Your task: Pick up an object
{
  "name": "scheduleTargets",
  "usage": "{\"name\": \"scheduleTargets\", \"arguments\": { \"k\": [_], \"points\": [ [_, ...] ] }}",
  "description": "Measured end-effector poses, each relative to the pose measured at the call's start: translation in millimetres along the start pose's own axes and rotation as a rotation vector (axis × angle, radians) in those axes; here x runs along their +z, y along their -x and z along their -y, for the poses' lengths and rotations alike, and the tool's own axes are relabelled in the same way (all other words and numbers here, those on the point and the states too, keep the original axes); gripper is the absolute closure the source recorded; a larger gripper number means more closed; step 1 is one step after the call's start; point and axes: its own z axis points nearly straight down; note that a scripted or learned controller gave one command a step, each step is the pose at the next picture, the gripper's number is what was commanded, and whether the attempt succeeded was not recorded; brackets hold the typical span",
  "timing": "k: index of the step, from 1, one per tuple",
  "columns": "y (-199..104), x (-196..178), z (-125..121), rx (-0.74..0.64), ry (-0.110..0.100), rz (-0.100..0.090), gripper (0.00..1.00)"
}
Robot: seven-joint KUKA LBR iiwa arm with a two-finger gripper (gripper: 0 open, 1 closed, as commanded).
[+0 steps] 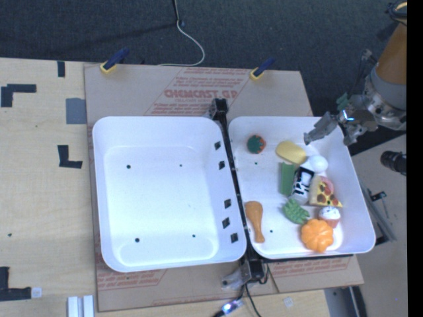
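The cardboard sheet point(198, 91) under the bins carries red print reading "CHEMCAST GP". Right of centre, the right bin point(264, 243) holds a red-green ball point(256, 143), an orange drumstick point(255, 220), a yellow lemon-shaped piece point(291, 152), a green block point(287, 178), a pizza slice point(323, 191) and an orange pumpkin point(316, 235). At the upper right, the gripper point(334, 125) hangs over that bin's far rim, fingers spread, pinching nothing.
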Motion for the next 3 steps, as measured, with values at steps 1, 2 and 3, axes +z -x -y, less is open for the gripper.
{"name": "scheduleTargets", "arguments": {
  "k": [1, 2, 3],
  "points": [
    [42.2, 173.1, 1.3, -0.002, 0.017, 0.006, 0.0],
    [47.3, 194.3, -72.0, -0.003, 0.003, 0.001, 0.0],
    [15.6, 192.9, -20.7, 0.0, -0.003, -0.001, 0.0]
  ]
}}
